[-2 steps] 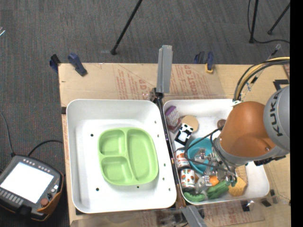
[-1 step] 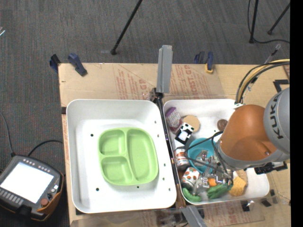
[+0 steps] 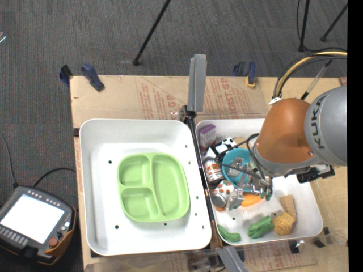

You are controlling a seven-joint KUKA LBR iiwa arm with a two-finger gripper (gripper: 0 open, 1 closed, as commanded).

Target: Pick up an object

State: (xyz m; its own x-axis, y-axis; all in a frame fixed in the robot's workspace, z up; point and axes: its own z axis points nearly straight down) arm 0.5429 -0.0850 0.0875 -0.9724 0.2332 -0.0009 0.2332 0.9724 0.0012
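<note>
The right bin holds a heap of small toys. My gripper is low over the heap's middle, under the orange wrist band. It sits just over a teal bowl and an orange piece. A brown-spotted white cup and a small can lie to its left. Nothing can be seen held in it, and the wrist hides what lies under it.
The left bin holds a green divided plate. In the right bin also lie a purple box, a black-and-white toy, a green pepper, a green pod, a corn cob and a cone. A grey post stands behind the bins.
</note>
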